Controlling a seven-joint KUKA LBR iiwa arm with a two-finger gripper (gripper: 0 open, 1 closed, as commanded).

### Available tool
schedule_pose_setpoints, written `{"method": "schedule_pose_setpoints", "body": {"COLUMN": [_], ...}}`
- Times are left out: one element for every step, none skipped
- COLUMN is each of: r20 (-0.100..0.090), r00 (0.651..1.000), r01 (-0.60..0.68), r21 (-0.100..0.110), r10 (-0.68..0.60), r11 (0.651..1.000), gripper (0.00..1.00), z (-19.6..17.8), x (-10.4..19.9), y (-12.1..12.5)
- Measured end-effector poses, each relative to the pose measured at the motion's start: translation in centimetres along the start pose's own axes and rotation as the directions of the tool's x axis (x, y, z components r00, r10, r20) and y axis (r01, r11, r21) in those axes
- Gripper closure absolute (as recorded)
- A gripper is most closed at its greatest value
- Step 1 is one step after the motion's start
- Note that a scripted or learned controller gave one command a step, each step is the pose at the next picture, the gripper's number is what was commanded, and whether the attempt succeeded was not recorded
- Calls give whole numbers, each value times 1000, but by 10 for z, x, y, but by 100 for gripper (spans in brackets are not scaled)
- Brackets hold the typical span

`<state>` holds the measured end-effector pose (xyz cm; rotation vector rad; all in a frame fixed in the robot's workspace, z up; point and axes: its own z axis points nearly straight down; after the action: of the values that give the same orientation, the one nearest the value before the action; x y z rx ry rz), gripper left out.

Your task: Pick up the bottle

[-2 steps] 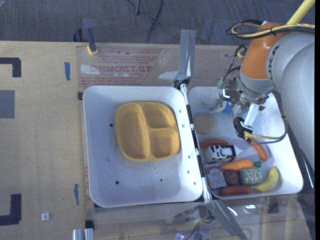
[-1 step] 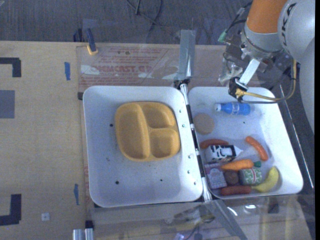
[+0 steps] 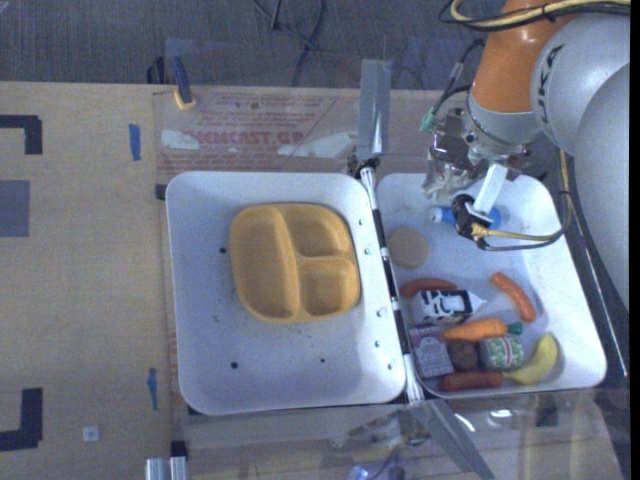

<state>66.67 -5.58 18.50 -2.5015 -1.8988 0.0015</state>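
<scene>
A small bottle (image 3: 446, 306) with a black and white label lies on its side in the middle of the right bin (image 3: 560, 268), its pale tip pointing right. My gripper (image 3: 443, 184) hangs over the far left part of that bin, well behind the bottle and apart from it. Nothing can be seen held in it. A small blue bit (image 3: 440, 214) shows just below the gripper.
Around the bottle lie a tan disc (image 3: 407, 246), two red sausages (image 3: 428, 287) (image 3: 513, 295), a carrot (image 3: 480, 329), a green can (image 3: 500, 352), a banana (image 3: 541, 360) and a purple box (image 3: 432, 355). The left bin (image 3: 200, 298) holds a yellow divided plate (image 3: 295, 261).
</scene>
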Motion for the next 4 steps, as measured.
{"method": "schedule_pose_setpoints", "body": {"r20": [0, 0, 3, 2], "r00": [1000, 996, 997, 981], "r01": [0, 84, 80, -192], "r21": [0, -7, -12, 33], "r10": [0, -84, -80, 192], "r11": [1000, 996, 997, 981], "gripper": [0, 0, 100, 100], "z": [0, 97, 85, 98], "x": [0, -88, -90, -103], "y": [0, -2, 0, 25]}}
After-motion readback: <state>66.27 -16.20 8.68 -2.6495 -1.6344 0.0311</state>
